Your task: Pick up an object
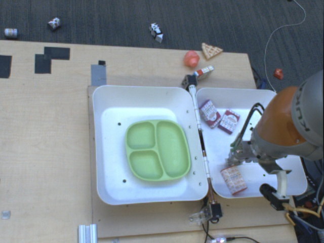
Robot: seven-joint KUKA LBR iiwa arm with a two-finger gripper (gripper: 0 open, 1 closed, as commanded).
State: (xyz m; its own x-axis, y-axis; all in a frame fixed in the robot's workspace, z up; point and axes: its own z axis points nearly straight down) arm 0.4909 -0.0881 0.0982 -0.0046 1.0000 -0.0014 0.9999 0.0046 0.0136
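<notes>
Whether the gripper [236, 158] is open or closed cannot be told from the camera view: its dark tip hangs low in the right shallow white bin [229, 92], under the grey arm's orange band [277, 121], and too little of it shows. Just below that tip, near the bin's front wall, lies a pale, red-printed flat packet [234, 180], seemingly flat on the floor and not lifted. Two dark red flat packets [208, 112] sit side by side further back in the same bin, well apart from the gripper. The left shallow white bin [99, 135] holds a light green three-compartment plastic plate [157, 151].

Judging from this, nothing has been picked up. The arm seems placed for the pale packet; what is left is a secure grasp and the lift.
</notes>
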